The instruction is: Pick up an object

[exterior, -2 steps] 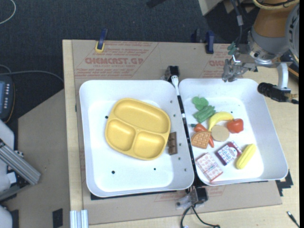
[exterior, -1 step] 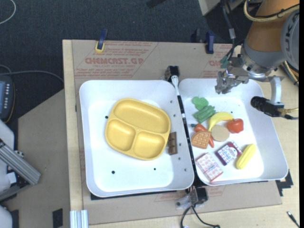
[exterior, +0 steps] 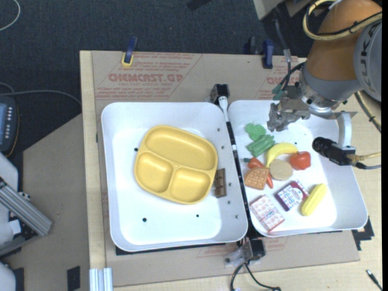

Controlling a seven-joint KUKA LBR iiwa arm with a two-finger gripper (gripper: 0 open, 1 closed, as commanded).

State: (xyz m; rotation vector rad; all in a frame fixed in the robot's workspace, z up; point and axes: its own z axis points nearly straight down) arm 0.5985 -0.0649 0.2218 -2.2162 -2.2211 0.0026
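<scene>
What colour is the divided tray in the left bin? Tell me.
Yellow, as seen in the camera view: the divided tray is plain, with no pattern.

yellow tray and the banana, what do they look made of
Yellow tray: likely moulded plastic, one even colour with a soft sheen and rounded compartment walls. Banana: probably plastic toy food, uniformly bright and smooth; the view leaves it open.

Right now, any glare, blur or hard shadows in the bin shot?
Camera view: even, soft lighting; the white bins look bright but not blown out; the yellow tray has mild sheen; the gripper casts little shadow; the small toy foods are soft, with package print unreadable.
</scene>
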